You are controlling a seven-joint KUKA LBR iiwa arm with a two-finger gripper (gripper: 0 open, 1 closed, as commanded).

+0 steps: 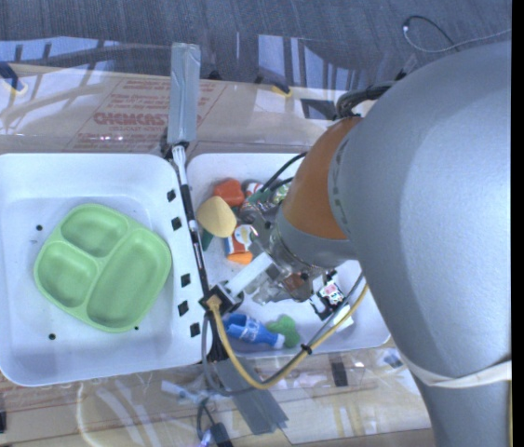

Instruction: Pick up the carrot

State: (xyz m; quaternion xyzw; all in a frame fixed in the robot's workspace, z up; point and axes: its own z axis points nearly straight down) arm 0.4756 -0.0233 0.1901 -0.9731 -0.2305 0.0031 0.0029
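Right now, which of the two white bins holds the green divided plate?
The left bin: the green three-compartment plate lies in it. The right bin holds the toy clutter and the arm.

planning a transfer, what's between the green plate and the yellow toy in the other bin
In the camera view, bare white floor of the left bin, then the divider where the bins meet, lies between the green plate and the yellow toy.

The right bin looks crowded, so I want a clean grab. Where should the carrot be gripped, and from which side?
Judging from the little of the carrot that shows beside the yellow piece, grip the orange body from above, the fingers closing across it. The arm hides its far end, so its exact lie is uncertain.
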